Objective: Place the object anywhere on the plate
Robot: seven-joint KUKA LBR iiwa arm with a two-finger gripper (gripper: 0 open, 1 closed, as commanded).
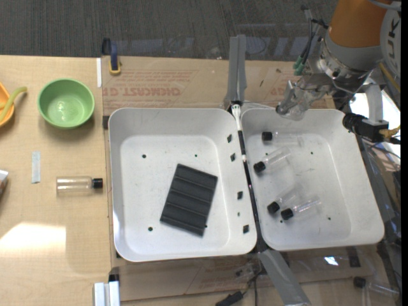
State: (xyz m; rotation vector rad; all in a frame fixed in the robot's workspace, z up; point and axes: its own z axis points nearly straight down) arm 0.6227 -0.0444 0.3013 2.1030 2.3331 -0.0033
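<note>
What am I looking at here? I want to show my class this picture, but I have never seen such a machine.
One camera looks down at a slant on a bench. The grey and orange robot arm reaches in from the right; its gripper hangs over the far edge of the right white bin. That bin holds four small clear vials with black caps. The left white bin holds a dark ribbed plate. Beside the bins stand a green bowl and a clear bottle. Whether the gripper holds anything is too blurred to tell.
</note>
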